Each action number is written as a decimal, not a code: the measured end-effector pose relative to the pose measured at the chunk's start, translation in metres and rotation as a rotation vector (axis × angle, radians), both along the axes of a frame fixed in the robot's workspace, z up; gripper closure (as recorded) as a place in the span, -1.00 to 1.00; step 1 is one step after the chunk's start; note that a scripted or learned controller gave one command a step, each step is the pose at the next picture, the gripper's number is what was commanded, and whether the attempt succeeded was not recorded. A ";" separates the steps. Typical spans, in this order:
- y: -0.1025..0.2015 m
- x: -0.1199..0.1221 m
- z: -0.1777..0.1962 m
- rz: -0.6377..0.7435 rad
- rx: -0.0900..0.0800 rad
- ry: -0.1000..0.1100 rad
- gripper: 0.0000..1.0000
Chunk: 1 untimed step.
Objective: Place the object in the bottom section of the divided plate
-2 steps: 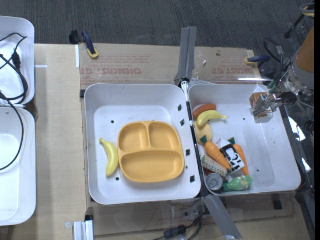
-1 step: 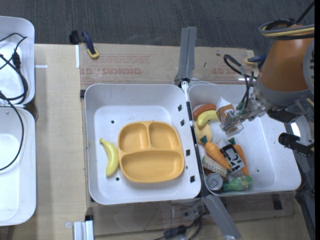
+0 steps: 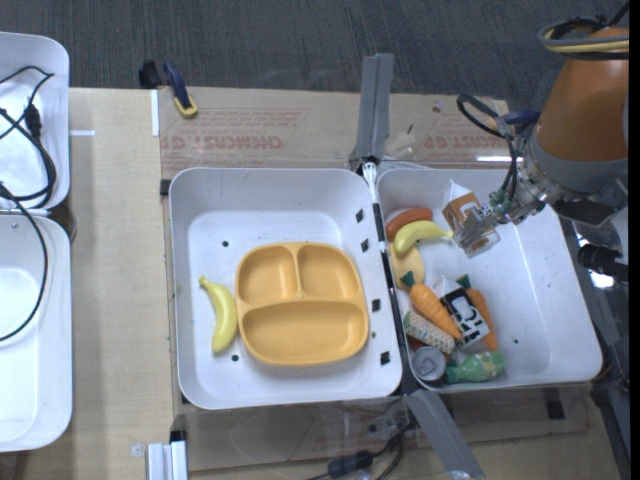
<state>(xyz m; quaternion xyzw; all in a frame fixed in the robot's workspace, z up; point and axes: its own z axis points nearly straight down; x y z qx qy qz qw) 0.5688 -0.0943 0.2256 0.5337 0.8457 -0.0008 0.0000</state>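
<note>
Gripper [image 3: 477, 230] over right bin [image 3: 560, 298], finger state unclear. Divided plate [image 3: 300, 303] centred in left bin [image 3: 190, 268], bottom section open. Banana [image 3: 221, 313] beside plate's left edge.

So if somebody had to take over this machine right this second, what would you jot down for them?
Gripper: above the right bin, near the toy pile's upper end; nothing visibly held, and whether the jaws are open is unclear.
Divided plate: in the left bin, all sections bare.
A banana lies beside the plate; another banana is in the right bin.
Done: nothing placed. Left: pick an object, put it in the bottom section.
</note>
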 end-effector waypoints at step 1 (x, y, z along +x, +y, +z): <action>0.066 -0.048 -0.035 0.118 0.001 0.003 1.00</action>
